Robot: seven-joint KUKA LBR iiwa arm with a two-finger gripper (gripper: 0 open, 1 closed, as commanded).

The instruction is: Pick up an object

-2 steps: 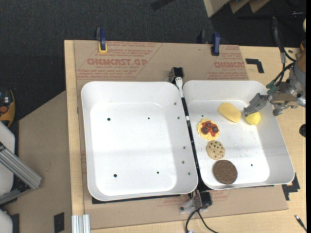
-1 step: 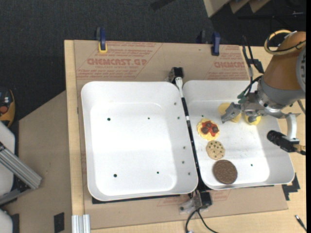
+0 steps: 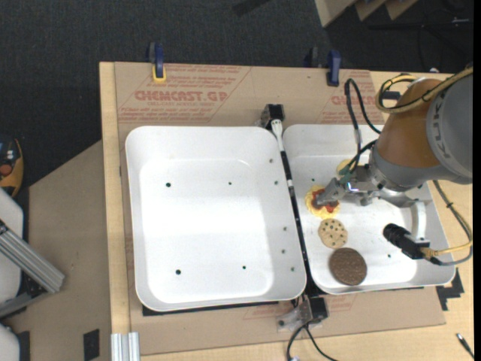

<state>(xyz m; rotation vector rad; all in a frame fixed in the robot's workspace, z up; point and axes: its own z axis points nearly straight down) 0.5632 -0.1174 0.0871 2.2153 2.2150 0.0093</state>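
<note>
My gripper point(image 3: 336, 193) reaches into the right bin point(image 3: 391, 277) from the right, low over its middle. Right at its tip lies a small yellow and red object point(image 3: 319, 202), partly covered by the gripper, and I cannot make out whether the two touch. Just in front of that object sits a tan speckled cookie point(image 3: 332, 233). A larger dark brown round cookie point(image 3: 348, 266) lies nearer the bin's front edge.
The left bin point(image 3: 150, 156) is beside the right one, split from it by a thin black-and-white divider point(image 3: 287, 179). The arm's orange band point(image 3: 406, 130) and grey body cover the right bin's far right part. Clamps point(image 3: 157, 60) hold the cardboard base at the back.
</note>
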